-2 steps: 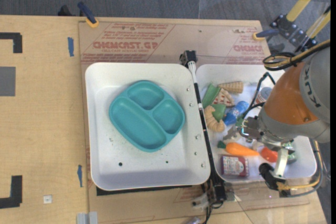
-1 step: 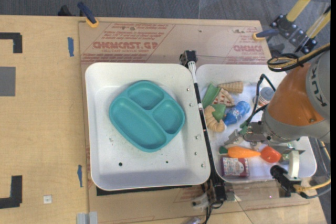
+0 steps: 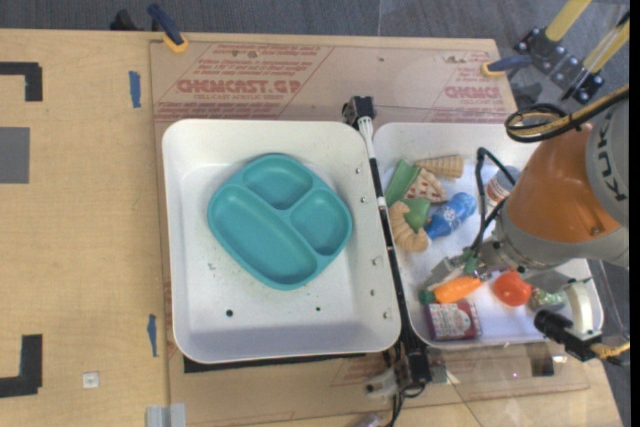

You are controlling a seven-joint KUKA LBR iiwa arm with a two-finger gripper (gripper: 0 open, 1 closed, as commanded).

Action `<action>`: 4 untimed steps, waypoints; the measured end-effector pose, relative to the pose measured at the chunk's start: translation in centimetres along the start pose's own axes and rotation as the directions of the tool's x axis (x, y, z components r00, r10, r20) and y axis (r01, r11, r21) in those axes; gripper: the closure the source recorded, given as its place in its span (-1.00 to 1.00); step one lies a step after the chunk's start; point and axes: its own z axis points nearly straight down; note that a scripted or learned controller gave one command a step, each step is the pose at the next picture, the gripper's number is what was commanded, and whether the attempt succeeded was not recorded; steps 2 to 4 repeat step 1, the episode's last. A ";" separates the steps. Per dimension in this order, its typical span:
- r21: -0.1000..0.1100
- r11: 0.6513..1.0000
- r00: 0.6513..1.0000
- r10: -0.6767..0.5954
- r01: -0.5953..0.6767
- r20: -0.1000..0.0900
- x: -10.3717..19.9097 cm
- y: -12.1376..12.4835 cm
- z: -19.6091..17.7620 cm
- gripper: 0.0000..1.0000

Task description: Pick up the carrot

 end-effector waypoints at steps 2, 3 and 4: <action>-0.009 1.000 1.000 0.001 -0.001 0.004 -0.1 0.3 -1.2 1.00; -0.009 1.000 1.000 0.001 -0.001 0.004 -0.1 0.3 -1.2 1.00; -0.009 1.000 1.000 0.001 -0.001 0.004 -0.1 0.3 -1.2 1.00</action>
